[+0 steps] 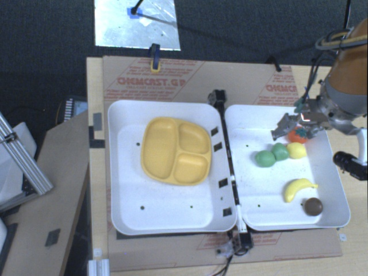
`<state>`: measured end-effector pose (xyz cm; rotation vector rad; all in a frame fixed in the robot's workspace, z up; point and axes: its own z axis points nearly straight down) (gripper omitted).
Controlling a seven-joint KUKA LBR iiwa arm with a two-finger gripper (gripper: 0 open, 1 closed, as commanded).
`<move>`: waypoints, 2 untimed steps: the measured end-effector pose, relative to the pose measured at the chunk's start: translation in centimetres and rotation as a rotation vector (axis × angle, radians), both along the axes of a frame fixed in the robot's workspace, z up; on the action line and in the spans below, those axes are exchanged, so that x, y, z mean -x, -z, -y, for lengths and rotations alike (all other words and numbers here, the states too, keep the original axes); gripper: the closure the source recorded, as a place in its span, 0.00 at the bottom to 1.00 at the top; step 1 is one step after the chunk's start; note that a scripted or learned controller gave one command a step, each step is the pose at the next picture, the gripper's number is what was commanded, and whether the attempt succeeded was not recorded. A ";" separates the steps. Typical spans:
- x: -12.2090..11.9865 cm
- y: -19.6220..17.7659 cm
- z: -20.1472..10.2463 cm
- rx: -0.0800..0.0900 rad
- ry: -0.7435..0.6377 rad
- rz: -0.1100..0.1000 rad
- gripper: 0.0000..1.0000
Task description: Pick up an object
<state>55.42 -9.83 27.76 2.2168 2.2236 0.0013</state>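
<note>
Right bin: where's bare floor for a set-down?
Free: right bin's left strip between the centre divider and the green object, plus the near-left corner left of the banana. Crowded: far-right, where the gripper hangs over the orange object and yellow object.

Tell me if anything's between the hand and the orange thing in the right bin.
Nothing visible stands between them. The hand sits directly over the orange thing, partly covering it. The yellow ball and green piece lie close beside it, toward the near side, and could crowd a grasp.

Yellow tray [175, 150], white bins [123, 211]
</note>
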 end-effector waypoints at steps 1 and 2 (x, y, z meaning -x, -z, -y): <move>0.2 4.4 0.5 0.000 0.002 -0.004 0.00; 0.3 8.6 0.9 -0.001 0.003 -0.004 0.00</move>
